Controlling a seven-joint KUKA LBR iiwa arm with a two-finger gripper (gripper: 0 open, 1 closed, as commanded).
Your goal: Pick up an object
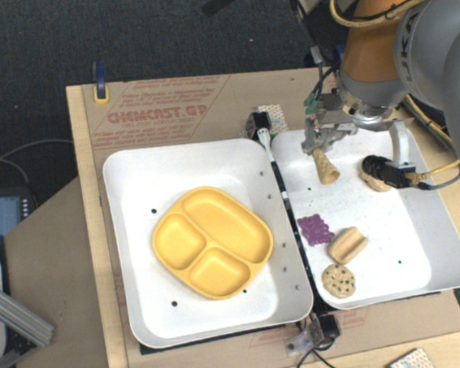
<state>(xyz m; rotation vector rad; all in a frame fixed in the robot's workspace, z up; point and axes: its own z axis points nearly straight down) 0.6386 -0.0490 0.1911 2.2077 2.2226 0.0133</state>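
Tan and cone-shaped, the small object (324, 166) is hanging in the upper part of the right bin (432, 239), and the gripper (320, 141) is pinching its top between closed fingers. We are judging that the lift is under way, so we are rising slowly and straight, because the hold looks thin and could slip.

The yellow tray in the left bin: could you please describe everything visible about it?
The yellow tray looks like smooth moulded plastic, rounded in outline, with three empty compartments: one large, two smaller. It lies flat, open side up, turned at a slant, near the middle of the left bin, resting on its floor and touching nothing else.
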